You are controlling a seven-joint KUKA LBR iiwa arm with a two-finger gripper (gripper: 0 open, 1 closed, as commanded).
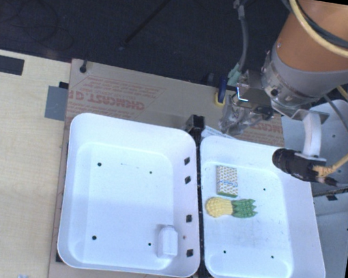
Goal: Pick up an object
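Note:
A small toy pineapple [230,208], yellow with green leaves, lies on its side in the right bin [272,264]. Just above it rests a small patterned rectangular block [226,180]. In the left bin [119,152], near the front right corner, sits a white rounded object [167,240]. My gripper [235,121] hangs above the back edge of the right bin, near its left corner, well clear of the block and the pineapple. Nothing shows between its fingers.
The two bins meet along a black clipped divider [190,197]. A black cylindrical part [296,165] juts over the right bin's back right edge. Cardboard [135,95] lies under the bins, with a wooden benchtop [3,172] to the left.

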